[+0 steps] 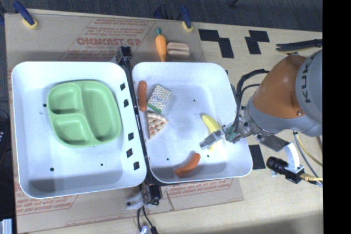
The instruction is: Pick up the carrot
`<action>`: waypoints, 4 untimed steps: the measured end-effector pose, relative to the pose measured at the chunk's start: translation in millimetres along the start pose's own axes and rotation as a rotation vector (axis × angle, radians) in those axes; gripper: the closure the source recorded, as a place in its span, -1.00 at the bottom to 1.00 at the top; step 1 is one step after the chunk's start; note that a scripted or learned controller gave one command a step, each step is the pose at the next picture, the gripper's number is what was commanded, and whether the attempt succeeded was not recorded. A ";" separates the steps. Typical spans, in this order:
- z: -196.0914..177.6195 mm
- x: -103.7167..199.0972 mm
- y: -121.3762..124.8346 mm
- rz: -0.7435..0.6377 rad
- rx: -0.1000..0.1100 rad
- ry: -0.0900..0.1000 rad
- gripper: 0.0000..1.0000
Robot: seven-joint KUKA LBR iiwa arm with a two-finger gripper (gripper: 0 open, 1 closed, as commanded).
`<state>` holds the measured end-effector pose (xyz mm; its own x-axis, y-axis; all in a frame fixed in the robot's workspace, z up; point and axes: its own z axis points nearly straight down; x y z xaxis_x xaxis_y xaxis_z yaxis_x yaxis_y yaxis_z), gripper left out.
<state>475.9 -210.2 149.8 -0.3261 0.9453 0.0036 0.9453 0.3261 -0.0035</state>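
Observation:
The carrot [160, 46], orange with a green top, lies on the cardboard just behind the right bin's [181, 68] back rim, outside both bins. My gripper [213, 139] is low in the right bin near its right wall, touching or just over the near end of a yellow banana [208, 122]. It is far from the carrot, toward the front right.
A tan bun [178, 50] lies right of the carrot. The right bin also holds two sausages [142, 95] [188, 164], a waffle [156, 126] and a checkered cracker [160, 97]. A green divided plate [85, 112] sits in the left bin [27, 161].

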 end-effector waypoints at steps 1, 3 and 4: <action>-58.1 -1.0 0.5 -0.137 -0.003 -0.004 -1.00; -16.9 -2.4 6.6 0.152 0.000 0.000 -1.00; -131.0 -7.8 20.6 0.222 -0.004 -0.003 -1.00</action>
<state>498.5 -211.2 280.7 -0.1096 0.9940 -0.0002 0.9940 0.1096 -0.0003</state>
